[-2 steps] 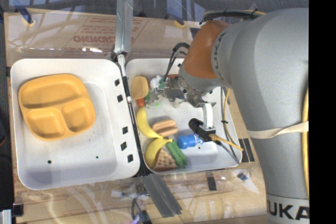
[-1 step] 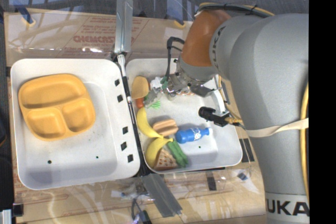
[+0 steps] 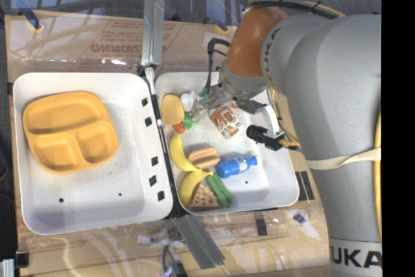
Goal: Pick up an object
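The right bin (image 3: 280, 186) holds several toy foods. A tan bun (image 3: 172, 108) lies at its left wall, with a white crumpled piece (image 3: 189, 99) and a small green and orange piece (image 3: 187, 121) beside it. A brown and white packet (image 3: 225, 121) lies in the middle. Lower down are a banana (image 3: 177, 154), a hot dog (image 3: 203, 156), a blue bottle (image 3: 236, 166), a green vegetable (image 3: 220, 191) and a pizza slice (image 3: 201, 199). My gripper (image 3: 213, 98) hangs low over the bin's back part, between the white piece and the packet. The wrist hides what lies under it.
The left bin (image 3: 130, 191) holds a yellow divided plate (image 3: 68, 130) on its left side. A metal divider bar (image 3: 152, 32) runs between the bins at the back. The grey arm (image 3: 331, 87) covers the right bin's right edge.
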Robot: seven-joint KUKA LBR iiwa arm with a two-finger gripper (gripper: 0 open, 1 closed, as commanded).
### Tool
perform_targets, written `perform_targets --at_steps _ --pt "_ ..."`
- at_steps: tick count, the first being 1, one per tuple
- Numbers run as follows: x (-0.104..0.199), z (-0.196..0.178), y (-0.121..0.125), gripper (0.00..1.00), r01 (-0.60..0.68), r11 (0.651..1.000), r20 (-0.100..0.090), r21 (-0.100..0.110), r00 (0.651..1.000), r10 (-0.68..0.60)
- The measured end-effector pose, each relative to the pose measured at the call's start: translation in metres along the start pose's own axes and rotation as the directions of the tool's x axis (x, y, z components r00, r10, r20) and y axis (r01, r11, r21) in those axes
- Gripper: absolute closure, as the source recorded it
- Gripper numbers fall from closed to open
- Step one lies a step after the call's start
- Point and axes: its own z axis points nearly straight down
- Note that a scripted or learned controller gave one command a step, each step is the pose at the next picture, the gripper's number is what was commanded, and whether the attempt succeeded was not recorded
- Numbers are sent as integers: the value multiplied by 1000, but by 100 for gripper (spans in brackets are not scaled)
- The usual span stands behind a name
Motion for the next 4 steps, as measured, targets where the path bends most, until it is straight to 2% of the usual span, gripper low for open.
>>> perform_targets --at_steps 1,2,3,4 --pt "-32 8 4 100 128 991 11 -24 992 -128" --pt "57 -95 30 100 -275 961 -2 -29 961 275" --pt "16 -78 15 100 -630 776 -9 -21 776 630" --pt "-61 -30 -67 100 -782 623 -15 -21 623 782"
